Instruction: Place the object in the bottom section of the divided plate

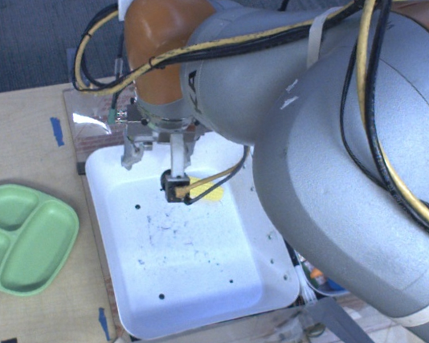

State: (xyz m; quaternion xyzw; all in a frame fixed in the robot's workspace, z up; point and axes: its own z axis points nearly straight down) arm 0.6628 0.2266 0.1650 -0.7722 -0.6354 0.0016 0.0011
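Two-finger gripper [152, 165] hangs spread and empty over the shallow white bin [184, 281], with the small flat yellow object [215, 193] just beside it near the bin's far edge; advise centring squarely over the object before closing, well ahead of the green divided plate [35, 245].

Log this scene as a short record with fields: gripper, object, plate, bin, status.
gripper: gripper over the far half of the shallow white plastic bin
object: small yellow piece on the bin floor, on the view's right of the gripper, partly hidden
plate: green three-section plastic plate on the wooden bench, left of the bin
bin: faint blue marks on its floor
status: yellow piece not yet on the plate
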